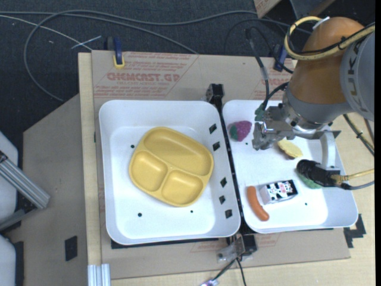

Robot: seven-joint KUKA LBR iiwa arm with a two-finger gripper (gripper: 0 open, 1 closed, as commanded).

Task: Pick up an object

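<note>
Plate (171,166) sits in left bin (113,159). Right bin (333,216): berry (240,130) just left of gripper (262,137), banana (290,149) just right of it, long axis slanting down-right. Gripper grasp state not discernible; nothing seen held. Banana and berry both near.

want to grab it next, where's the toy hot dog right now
The toy hot dog lies in the right bin, near its front-left corner, just left of the small black-and-white box.
</note>
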